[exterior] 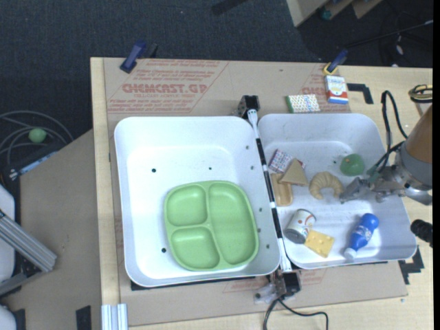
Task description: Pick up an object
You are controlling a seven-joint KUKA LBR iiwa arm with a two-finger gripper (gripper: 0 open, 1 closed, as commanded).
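Right bin (323, 124) holds the candidates: croissant (326, 183), green ball (353, 163), blue bottle (360, 232), cheese wedge (319, 242), small can (298, 225), plus bread pieces and a wrapped item near the divider; left bin (130, 184) carries only a green divided plate (210, 223).

End effector (356, 188) sits at centre right of the frame, low over the right bin, arm entering from the right edge; nothing seen between its fingers, and whether they are spread or closed — cannot tell, the tip is dark and blurred against the bin floor.

Key relation: croissant lies just left of the end effector tip, near but apart as far as can be judged; its long axis runs roughly left-right with a curve; green ball sits just above the tip, blue bottle below and to the right.

Judgement — croissant is the likeliest target; a short leftward move would meet it end-on.
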